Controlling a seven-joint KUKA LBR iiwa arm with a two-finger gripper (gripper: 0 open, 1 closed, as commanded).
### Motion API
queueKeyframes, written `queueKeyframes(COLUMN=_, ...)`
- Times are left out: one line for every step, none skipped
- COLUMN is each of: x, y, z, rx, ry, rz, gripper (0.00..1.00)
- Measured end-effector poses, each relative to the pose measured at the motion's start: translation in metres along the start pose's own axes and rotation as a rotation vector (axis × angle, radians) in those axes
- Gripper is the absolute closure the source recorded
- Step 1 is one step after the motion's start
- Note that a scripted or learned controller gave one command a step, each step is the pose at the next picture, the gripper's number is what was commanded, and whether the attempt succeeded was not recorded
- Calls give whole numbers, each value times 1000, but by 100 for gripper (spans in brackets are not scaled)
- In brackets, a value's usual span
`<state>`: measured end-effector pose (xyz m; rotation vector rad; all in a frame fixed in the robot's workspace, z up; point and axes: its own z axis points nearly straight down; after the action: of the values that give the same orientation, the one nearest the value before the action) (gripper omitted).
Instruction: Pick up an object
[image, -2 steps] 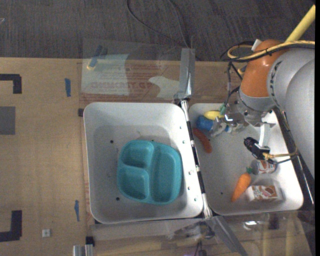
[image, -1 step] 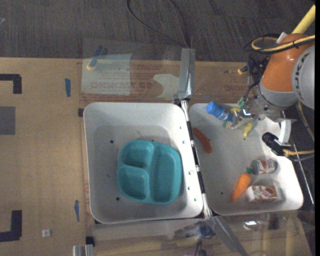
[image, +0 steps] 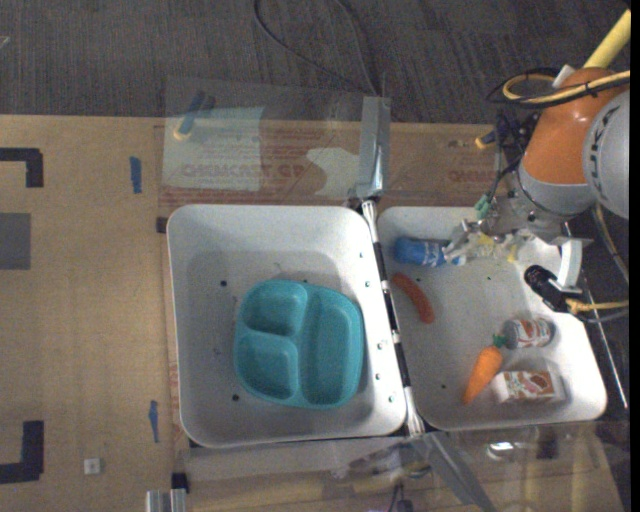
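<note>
My gripper (image: 478, 243) hangs over the back of the right bin (image: 570, 400), reaching in from the right. Just to its left lies a blue bottle (image: 415, 251), with its right end at the gripper's tip; I cannot see whether they touch. A red sausage (image: 413, 297) lies in front of the bottle, near the bin's left wall. Toward the front of the bin an orange carrot (image: 482, 372) rests at a slant. A small can (image: 527, 333) and a small carton (image: 527, 385) sit to the carrot's right.
The left bin (image: 200, 240) holds a teal divided plate (image: 299, 343) in its middle. A clear plastic sheet (image: 260, 150) stands behind the left bin. Cables hang by the arm at the upper right.
</note>
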<state>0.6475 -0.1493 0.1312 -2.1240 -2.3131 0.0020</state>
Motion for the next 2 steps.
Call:
queueKeyframes(x=-27, y=12, z=36, rx=38, ry=11, rz=83, gripper=0)
queueKeyframes(x=-23, y=-54, z=-32, rx=-3, ry=0, rz=133, gripper=0)
